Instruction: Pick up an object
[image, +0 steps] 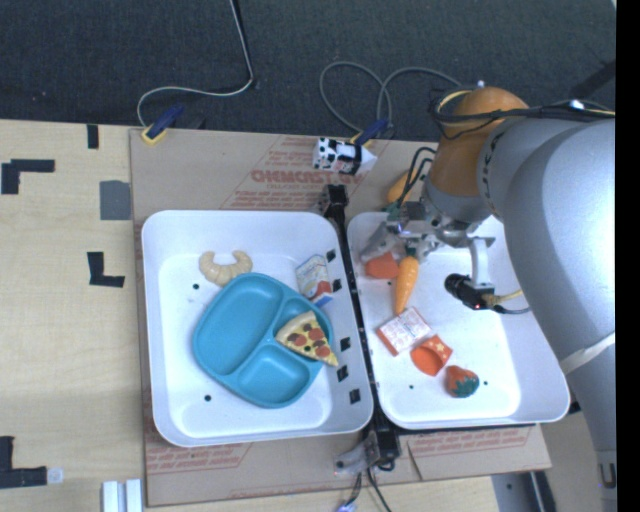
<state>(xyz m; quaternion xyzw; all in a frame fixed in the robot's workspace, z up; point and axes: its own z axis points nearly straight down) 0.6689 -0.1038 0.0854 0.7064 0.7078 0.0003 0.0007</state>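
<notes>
Orange catches the eye first: a toy carrot (405, 283) lies slantwise near the top of the right bin (540, 400), just under the arm's hand (410, 240). That hand hangs low over the bin's upper left corner, right above the carrot's upper end and a small red-orange piece (380, 266) beside it; from where I stand I cannot tell how it is set, nor whether it touches either one. The grey arm (560, 220) with its orange band (470, 140) reaches in from the right and covers much of that bin's far side.

Lower in the same bin sit a small red-and-white packet (404, 330), just beside it an orange-red block (431, 356), and near that a rounded toy in red, blue and green (461, 381).

The left bin (165, 300) holds a blue divided plate (255, 340) with a toy pizza slice (308, 338) resting on its right edge. A pale croissant-shaped toy (224, 265) lies just above the plate, and a small printed carton (315, 276) stands against the bin's right wall. Both bins rest on a cardboard sheet (280, 170) on the wooden table (60, 330).
</notes>
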